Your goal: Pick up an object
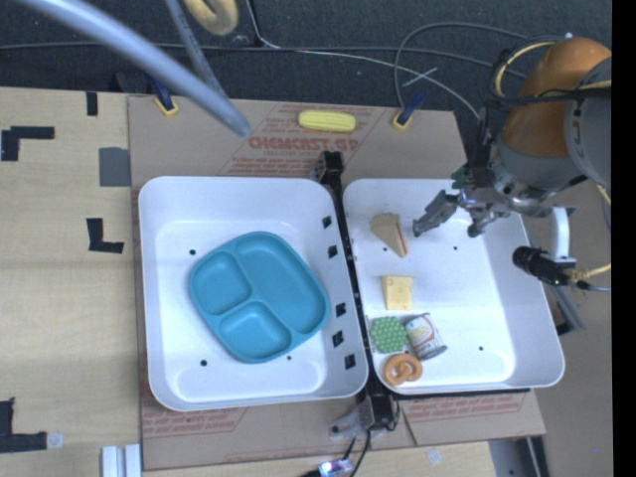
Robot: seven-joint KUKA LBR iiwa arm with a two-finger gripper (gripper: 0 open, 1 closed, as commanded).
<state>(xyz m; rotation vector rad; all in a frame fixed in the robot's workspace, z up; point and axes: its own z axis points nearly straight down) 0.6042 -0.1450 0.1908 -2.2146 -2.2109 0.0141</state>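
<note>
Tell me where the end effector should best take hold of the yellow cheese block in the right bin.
Probably from straight above, closing on the yellow cheese block's two opposite flat sides. It lies flat and apart from its neighbours, with bare right bin floor on its left and right for the fingers.

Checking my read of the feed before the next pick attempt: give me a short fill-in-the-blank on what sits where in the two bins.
1. The blue divided plate lies in the ___ bin.
2. The gripper hovers over the ___ bin.
3. The yellow cheese block lies just below the ___ wedge.
4. The pretzel lies near that bin's ___ edge.

Missing words: left; right; tan; bottom
</note>
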